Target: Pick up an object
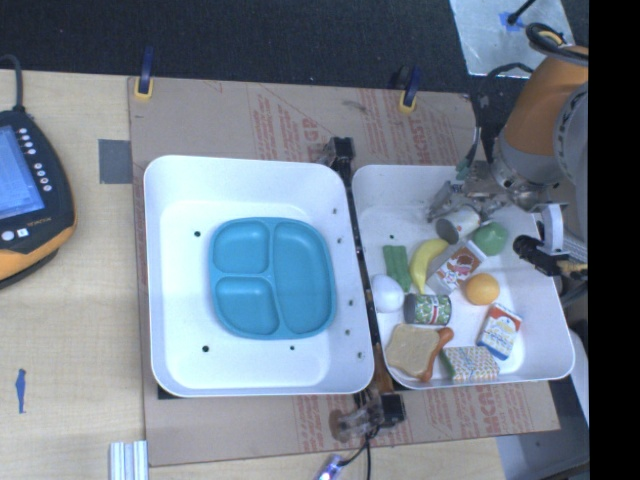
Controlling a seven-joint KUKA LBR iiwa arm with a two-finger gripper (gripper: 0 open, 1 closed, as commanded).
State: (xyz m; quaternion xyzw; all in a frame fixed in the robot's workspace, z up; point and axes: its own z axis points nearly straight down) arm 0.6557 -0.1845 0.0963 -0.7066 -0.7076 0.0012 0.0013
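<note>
Gripper (462,204) hangs at 12 o'clock in the right white plastic bin (392,190), just above a small grey cylinder (447,229) and a green round toy (490,237). Can't tell whether the jaws are released or clenched. Nearest pick: curved yellow plastic banana (430,259), mid-bin. Probably light, stiff, slick; pinch across the middle. Blue divided plate (272,276) sits in the left bin (165,183).

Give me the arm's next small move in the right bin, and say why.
Probably lower the gripper a little straight down. It hangs over the far part of the right bin, just above the grey cylinder and beside the green ball. Nothing is visibly held, and whether the jaws are open cannot be told.
</note>
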